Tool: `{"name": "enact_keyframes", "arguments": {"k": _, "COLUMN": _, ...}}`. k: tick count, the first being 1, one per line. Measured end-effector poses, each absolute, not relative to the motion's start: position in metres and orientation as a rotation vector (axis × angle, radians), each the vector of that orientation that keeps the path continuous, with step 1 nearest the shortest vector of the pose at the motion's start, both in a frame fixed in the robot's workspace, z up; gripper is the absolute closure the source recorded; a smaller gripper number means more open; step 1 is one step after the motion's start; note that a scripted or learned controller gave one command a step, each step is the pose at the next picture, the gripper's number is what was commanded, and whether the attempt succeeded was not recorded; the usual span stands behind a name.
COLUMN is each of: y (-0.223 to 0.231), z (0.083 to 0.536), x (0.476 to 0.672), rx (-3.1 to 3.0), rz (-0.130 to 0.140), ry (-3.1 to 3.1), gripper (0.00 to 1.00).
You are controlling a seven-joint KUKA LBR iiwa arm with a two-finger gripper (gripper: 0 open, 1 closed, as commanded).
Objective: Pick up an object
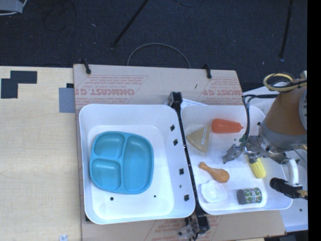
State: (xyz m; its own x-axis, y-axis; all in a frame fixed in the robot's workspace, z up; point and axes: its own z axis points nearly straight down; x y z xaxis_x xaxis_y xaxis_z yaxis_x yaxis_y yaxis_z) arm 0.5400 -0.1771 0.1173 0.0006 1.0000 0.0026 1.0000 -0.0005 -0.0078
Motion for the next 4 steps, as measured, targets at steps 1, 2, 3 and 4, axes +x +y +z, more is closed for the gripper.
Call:
{"name": "enact_keyframes", "arguments": {"k": 1, "y": -0.176, "z": 0.086, "x": 0.54, "rx": -2.221, "rz": 0.003, "ry": -2.217, "gripper": 0.0}}
{"name": "enact_keyframes", "arguments": {"k": 2, "y": -0.177, "z": 0.098, "x": 0.54, "rx": -2.226, "rz": 0.002, "ry": -2.213, "gripper": 1.0}}
{"name": "enact_keyframes", "arguments": {"k": 3, "y": -0.182, "z": 0.143, "x": 0.546, "rx": -2.222, "rz": -0.001, "ry": -2.223, "gripper": 1.0}}
{"name": "enact_keyframes", "arguments": {"k": 4, "y": -0.178, "z": 0.186, "x": 0.547, "rx": -2.221, "rz": -0.002, "ry": -2.224, "gripper": 1.0}}
